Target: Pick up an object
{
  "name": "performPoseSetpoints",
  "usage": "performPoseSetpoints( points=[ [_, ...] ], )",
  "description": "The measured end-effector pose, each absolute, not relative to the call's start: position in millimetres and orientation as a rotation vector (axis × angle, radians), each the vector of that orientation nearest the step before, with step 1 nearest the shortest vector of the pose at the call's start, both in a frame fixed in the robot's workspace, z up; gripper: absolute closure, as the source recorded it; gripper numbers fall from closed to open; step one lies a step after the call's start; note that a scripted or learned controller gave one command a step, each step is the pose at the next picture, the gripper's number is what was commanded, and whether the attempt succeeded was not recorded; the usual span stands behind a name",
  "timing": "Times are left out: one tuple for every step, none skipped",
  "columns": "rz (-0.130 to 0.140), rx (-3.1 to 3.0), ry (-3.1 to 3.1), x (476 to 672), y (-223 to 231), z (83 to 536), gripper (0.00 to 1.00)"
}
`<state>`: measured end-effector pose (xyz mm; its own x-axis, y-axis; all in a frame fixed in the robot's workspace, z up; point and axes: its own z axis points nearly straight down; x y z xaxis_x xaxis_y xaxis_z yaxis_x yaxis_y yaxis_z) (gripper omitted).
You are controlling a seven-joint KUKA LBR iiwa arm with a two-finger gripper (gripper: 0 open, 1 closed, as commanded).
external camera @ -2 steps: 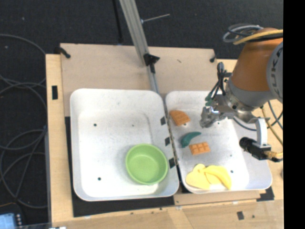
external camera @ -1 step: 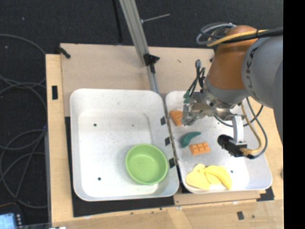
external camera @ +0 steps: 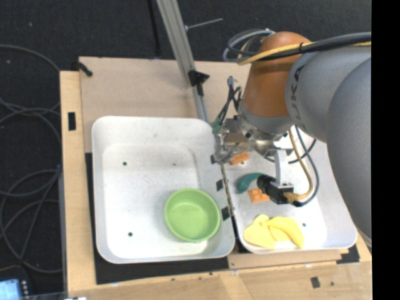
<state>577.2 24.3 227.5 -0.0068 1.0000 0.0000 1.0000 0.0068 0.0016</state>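
arm reaches in from 3 o'clock, claw (external camera: 232, 144) low over right bin (external camera: 325, 227) near shared rim with left bin (external camera: 125, 167). claw state: cannot tell. small orange piece (external camera: 239, 159) just at claw, grip unclear. teal object (external camera: 246, 181), orange block (external camera: 257, 196) at 5 o'clock from claw; yellow object (external camera: 273, 232) near bin's 6 o'clock edge. green bowl (external camera: 192, 214) in left bin, 5 o'clock corner.

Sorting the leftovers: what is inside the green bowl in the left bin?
The green bowl shows just its own plain green inner surface, nothing lying inside. It sits near the lower right corner of the left bin. The bin floor under the bowl is covered.
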Motion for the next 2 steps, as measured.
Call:
performPoseSetpoints(
  points=[
    [0.005, 2.212, 2.231, 595.4, 76.6, 241.8, 1.0],
    [-0.002, 2.216, 2.226, 594.7, 72.1, 241.1, 0.0]
  ],
)
